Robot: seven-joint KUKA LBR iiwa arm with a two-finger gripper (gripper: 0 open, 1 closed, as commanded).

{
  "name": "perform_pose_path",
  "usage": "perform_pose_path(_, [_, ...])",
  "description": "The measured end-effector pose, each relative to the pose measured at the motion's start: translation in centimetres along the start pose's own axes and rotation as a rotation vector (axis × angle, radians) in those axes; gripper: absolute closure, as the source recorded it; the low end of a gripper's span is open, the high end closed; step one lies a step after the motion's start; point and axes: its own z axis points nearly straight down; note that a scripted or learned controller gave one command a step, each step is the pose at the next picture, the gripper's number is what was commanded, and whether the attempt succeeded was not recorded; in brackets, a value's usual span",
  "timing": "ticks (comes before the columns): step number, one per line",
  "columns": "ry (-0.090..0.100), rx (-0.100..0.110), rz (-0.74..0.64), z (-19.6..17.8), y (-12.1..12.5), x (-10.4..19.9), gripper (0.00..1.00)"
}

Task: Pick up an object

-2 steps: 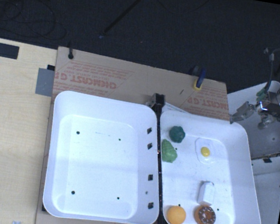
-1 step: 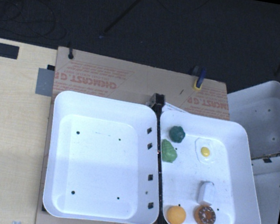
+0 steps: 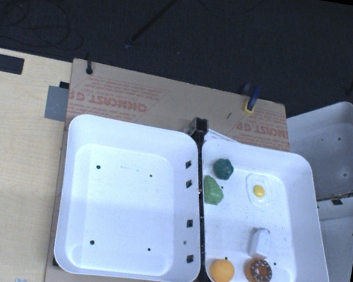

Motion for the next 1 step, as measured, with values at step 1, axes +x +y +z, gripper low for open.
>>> perform_pose_path(1, [0.006,0.012,0.008,12.69,-3.45,2.09,1.00])
